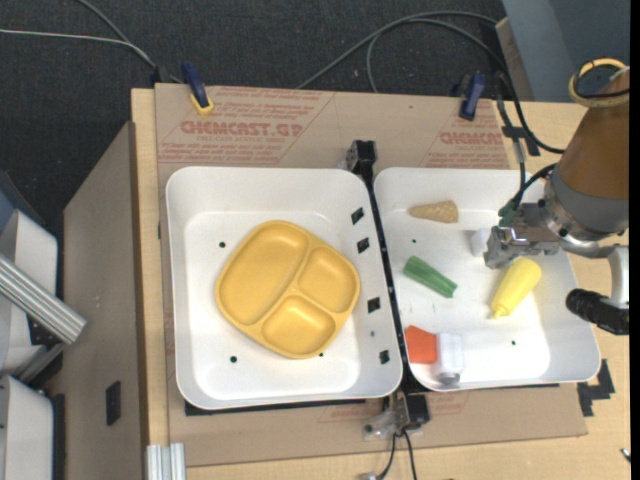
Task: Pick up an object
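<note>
1. In the right bin [560, 363], the gripper [507, 245] hangs over the far end of the yellow corn cob [515, 287]; can't tell if the jaws are released or clenched.
2. Risk: the cob is round and lies slanted, so an off-centre pinch could roll it out or nudge it toward the green piece [430, 277].
3. Risk: the bin wall is near, so the wrist could clip it.
4. Count, right bin: one cob, one green piece, one tan cone [435, 211], one orange-and-white item [432, 349].
5. Left bin [190, 298]: one yellow divided plate [287, 288].

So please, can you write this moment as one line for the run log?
gripper low in right bin, beside yellow object | nothing seen held | left bin: yellow tray
</note>
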`<action>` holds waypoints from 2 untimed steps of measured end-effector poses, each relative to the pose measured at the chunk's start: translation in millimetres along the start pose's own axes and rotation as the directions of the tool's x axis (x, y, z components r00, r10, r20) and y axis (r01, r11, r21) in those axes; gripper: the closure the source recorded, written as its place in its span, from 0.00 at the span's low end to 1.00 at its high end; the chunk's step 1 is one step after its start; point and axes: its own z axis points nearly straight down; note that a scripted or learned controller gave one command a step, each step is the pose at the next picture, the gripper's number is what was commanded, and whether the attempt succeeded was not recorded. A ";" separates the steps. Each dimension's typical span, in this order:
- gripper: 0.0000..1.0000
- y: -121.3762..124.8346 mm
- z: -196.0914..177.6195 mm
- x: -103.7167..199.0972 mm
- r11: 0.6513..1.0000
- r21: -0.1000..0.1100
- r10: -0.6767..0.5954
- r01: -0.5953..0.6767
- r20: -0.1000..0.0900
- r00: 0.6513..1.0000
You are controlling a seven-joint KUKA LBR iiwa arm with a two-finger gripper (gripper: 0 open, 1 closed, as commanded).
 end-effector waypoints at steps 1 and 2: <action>1.00 1.2 -20.2 0.1 1.000 0.003 0.001 -0.001 -0.001 1.000; 1.00 -3.9 -13.8 62.6 1.000 0.009 -0.004 0.005 -0.004 1.000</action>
